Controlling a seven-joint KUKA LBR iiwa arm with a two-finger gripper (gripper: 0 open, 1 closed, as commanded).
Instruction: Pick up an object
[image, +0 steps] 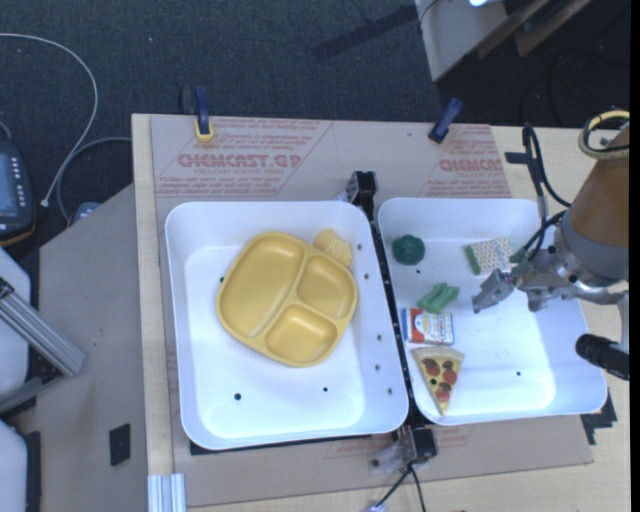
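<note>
We note a yellow tray (288, 298) in the left bin (190, 330). In the right bin (530, 390) lie a green ball (408, 249), a green piece (438, 297), a carton (428, 326) and a pizza slice (439, 376). The hand (490, 295) hangs beside the green piece, fingers apart, gripping nothing.

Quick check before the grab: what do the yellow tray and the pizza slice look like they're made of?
Yellow tray: likely moulded plastic, smooth with a soft sheen and rounded compartment ridges. Pizza slice: probably a plastic toy, flat with even, painted-looking colours; too small to be sure.
</note>
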